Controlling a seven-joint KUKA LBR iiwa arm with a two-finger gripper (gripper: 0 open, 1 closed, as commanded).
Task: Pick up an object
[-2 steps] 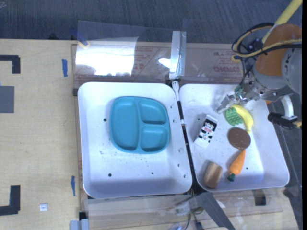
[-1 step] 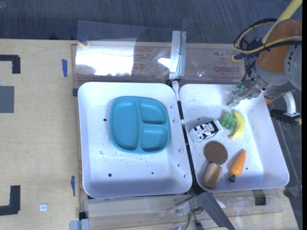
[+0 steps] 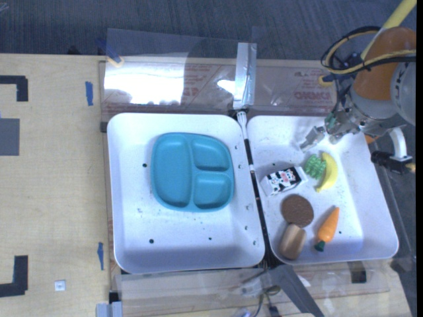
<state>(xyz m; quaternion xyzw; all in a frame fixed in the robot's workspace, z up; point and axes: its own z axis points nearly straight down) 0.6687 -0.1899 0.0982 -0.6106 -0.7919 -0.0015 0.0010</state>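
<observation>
The tool is hanging over the back of the right bin, and I cannot tell its state. It is carrying nothing. The banana is lying just below it. I think it is getting ready, and next needs to go down.

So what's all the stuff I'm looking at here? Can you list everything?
Bins: two, white, side by side; left bin, right bin.
Divided plate: one, turquoise, in the left bin.
Banana: one, yellow, right bin.
Green toy: one, beside the banana.
Black-and-white carton: one, right bin.
Brown disc: one, right bin.
Carrot: one, orange, right bin.
Tan cylinder: one, right bin, near edge.
Arm: one, grey and orange, right side.
Gripper: one, over the right bin.
</observation>
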